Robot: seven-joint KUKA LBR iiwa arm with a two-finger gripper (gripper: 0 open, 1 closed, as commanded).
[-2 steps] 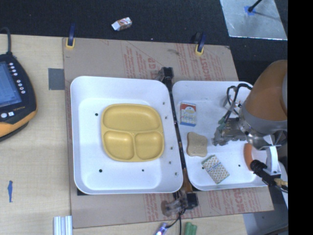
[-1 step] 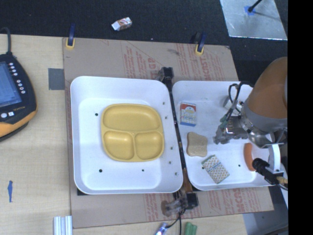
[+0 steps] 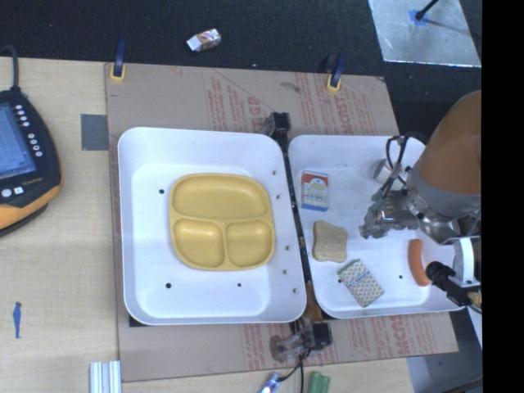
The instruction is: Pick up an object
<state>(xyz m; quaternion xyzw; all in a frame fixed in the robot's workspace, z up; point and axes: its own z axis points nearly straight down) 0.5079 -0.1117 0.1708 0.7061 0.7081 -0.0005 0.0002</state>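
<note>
The right bin (image 3: 352,158) holds a small carton with a red and blue label (image 3: 314,191), a tan slice of toast (image 3: 329,241), a checked grey packet (image 3: 361,282) and an orange sausage-shaped piece (image 3: 418,262). My gripper (image 3: 378,222) hangs low over the right bin, right of the toast and left of the orange piece. The arm's wrist with its orange band (image 3: 452,154) covers the bin's right side. I see nothing between the fingers.
The left bin (image 3: 143,293) holds a yellow divided plate (image 3: 221,219). A teach pendant (image 3: 20,158) lies on the bench at far left. Clamps (image 3: 280,124) sit between the bins. A wrapped scrap (image 3: 204,39) lies on the dark floor beyond.
</note>
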